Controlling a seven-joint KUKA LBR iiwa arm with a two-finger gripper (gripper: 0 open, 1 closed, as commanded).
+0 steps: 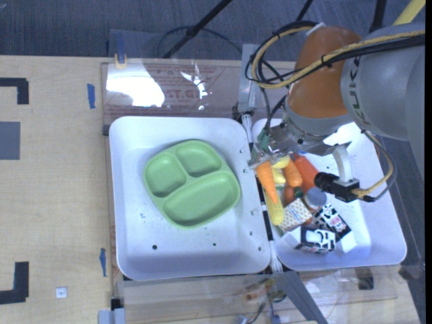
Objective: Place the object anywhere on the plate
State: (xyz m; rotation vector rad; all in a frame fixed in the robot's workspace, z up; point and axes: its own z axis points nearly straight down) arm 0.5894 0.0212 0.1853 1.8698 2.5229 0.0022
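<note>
A green plate (192, 182) with three compartments lies in the left bin (135, 235), with nothing on it. The right bin (378, 235) holds a heap of toy food against its left wall: an orange carrot (266, 175), a long yellow piece (275, 206) and two orange-red pieces (300, 172). My gripper (272, 152) is down at the top of this heap, just right of the wall between the bins. The wrist and the orange band hide much of it.
Lower in the right bin lie a grey-blue round piece (315, 198), a patterned packet (296, 215) and a black-and-white object (325, 233). Cables (270, 46) loop over the arm. A shiny plastic sheet (162, 86) lies behind the left bin.
</note>
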